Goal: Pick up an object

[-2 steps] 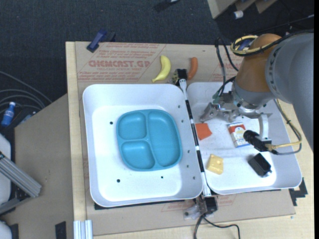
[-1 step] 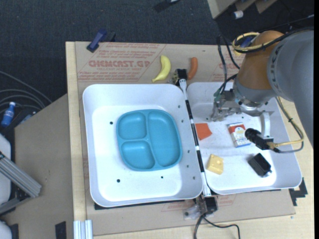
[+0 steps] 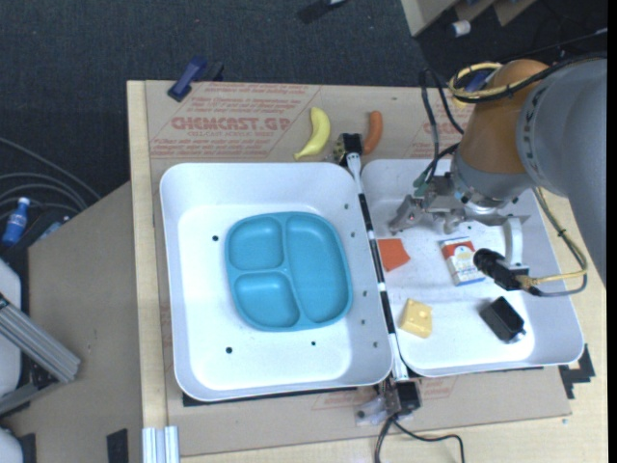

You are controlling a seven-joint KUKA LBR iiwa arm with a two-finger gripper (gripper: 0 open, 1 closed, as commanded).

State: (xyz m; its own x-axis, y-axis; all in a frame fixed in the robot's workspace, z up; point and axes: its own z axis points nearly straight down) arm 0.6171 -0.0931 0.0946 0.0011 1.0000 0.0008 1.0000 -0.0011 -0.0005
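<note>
My gripper [image 3: 424, 222] hangs over the back left part of the right bin [image 3: 549, 340], open, with nothing between its fingers. Just in front of it, near the bin's left wall, lies a flat orange-red square [image 3: 392, 254]. A small red and white box [image 3: 461, 261] rests to the right of that, below the wrist. A yellow cheese wedge [image 3: 417, 318] sits near the front of the bin. A black block [image 3: 503, 318] lies at the front right.
The left bin [image 3: 193, 355] holds a blue divided plate [image 3: 287, 270]. Behind the bins, on the board, lie a yellow banana [image 3: 313, 133], an orange sausage-shaped toy [image 3: 372, 131] and a blue item [image 3: 188, 78]. The arm covers the right bin's back right corner.
</note>
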